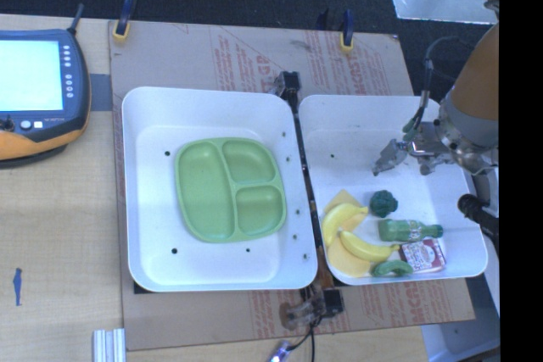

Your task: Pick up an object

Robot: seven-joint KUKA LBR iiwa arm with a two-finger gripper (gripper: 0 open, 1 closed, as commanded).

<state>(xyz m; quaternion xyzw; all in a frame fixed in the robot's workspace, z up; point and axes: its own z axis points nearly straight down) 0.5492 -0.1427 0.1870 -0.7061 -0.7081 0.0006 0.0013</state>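
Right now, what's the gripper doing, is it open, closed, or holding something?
Gripper: over the right bin, above the toy food, nothing between its fingers; open or shut cannot be told.

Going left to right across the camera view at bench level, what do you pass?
Teach pendant → left bin holding the green divided plate → right bin → yellow banana → claw

the arm (475, 89) enters as a thick rounded body, orange above and grey below at the wrist. a thin dark cable loops beside it (partly blurred). its gripper (407, 157) is small, grey metal, with slim angular fingers.
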